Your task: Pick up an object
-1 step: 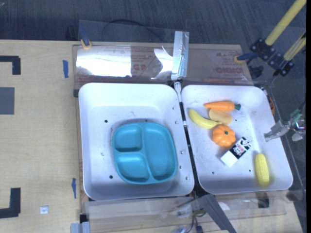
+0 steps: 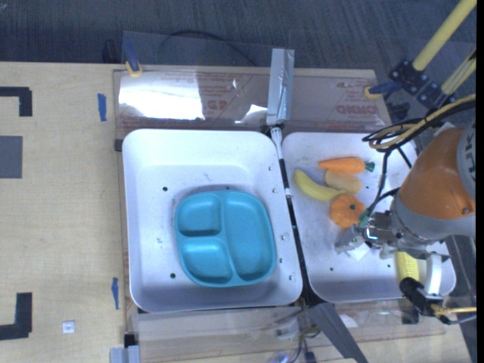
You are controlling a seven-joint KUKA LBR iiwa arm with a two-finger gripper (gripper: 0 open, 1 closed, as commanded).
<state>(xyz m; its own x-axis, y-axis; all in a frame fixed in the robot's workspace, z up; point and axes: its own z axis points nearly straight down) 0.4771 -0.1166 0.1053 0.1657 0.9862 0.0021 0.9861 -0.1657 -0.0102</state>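
— Toy food lay in the right bin: a carrot at the far side, a pale block just beside it, a yellow banana toward the divider and a small orange pumpkin nearer the arm. A yellow corn cob showed under the wrist.

— And the gripper?

— It was low in the same bin, just below the pumpkin, near a white scrap on the floor. I could not tell how it was set, or whether it held anything.

— The other bin?

— The left bin held a blue divided tray, flat and near its middle.
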